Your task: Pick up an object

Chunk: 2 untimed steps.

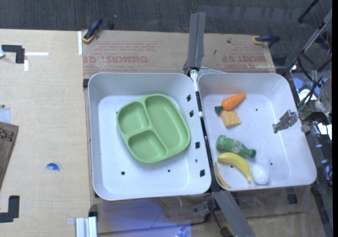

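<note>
Toy food all in right bin (296, 175): carrot (233, 101) near far edge, cracker-ish yellow block (231, 119) just beside it, green bottle (235, 146) mid-bin, banana (235, 162) and white egg (260, 174) touching by near edge. Green divided plate (153, 127) in left bin (100, 178). Pincer (284, 122) over right bin's right edge, nothing between fingers, fingers slightly apart.

The only lettering that could be read stood on the cardboard sheet (132, 51) lying behind the two bins — red print, upside down and mirrored from this view, spelling something like "CHEMAZ" on the left stretch, with a smaller line under it too blurred to make out. A second red print of the same kind stood on the right stretch of the cardboard, past the grey upright post (196, 40) — its letters could not be told apart
</note>
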{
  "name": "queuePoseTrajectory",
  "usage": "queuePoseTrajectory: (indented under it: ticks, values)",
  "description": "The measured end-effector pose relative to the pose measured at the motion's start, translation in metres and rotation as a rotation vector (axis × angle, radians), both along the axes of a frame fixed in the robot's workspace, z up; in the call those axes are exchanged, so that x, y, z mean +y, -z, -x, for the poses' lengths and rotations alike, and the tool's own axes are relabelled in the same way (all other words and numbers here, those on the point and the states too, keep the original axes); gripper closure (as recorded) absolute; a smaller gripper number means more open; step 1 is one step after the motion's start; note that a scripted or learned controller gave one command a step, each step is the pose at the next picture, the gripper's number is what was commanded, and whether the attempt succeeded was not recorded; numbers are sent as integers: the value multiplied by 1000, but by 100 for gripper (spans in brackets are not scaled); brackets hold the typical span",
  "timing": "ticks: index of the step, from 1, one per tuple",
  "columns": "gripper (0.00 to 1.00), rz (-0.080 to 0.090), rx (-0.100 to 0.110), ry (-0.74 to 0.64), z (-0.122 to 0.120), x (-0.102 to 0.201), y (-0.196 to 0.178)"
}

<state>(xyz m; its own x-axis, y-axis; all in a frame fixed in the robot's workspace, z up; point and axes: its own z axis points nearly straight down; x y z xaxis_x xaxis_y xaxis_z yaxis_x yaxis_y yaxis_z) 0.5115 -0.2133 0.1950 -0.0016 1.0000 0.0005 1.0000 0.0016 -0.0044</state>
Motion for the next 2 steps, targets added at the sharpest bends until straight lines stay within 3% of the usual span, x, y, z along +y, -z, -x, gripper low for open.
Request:
queuePoseTrajectory:
  ticks: [1, 2]
  values:
    - [0, -1, 0, -297, -38, 113, 66]
    - [0, 1, -3, -243, -121, 108, 105]
